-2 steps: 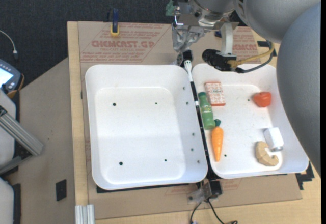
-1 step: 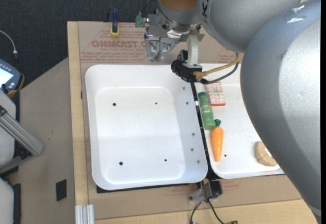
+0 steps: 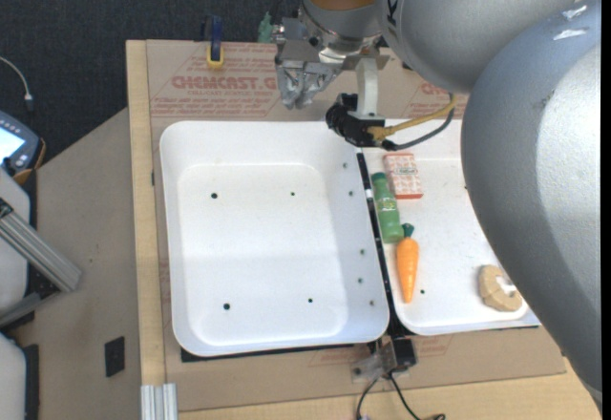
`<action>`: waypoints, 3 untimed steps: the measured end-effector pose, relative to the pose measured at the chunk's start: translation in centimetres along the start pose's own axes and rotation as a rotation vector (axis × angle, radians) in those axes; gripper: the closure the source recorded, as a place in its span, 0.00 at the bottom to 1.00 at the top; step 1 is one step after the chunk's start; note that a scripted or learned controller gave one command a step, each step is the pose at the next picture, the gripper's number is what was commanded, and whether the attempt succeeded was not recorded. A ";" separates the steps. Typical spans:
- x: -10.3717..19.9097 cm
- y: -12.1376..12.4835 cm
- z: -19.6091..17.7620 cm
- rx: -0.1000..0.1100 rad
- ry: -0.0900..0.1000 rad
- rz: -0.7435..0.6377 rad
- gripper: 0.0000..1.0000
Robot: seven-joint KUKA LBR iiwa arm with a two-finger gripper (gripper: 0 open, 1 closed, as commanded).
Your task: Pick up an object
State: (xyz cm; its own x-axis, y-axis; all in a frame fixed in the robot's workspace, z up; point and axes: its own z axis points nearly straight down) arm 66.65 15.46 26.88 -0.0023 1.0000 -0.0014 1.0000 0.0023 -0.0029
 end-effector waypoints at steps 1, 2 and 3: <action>0.0 0.0 -0.9 -0.001 -0.001 -0.001 1.00; 0.1 0.1 -1.8 -0.003 -0.002 -0.003 1.00; 1.9 0.0 -1.2 -0.001 0.001 0.001 1.00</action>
State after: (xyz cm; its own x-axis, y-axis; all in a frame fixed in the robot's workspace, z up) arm 66.63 17.37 28.12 -0.0015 1.0000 -0.0005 1.0000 0.0015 -0.0017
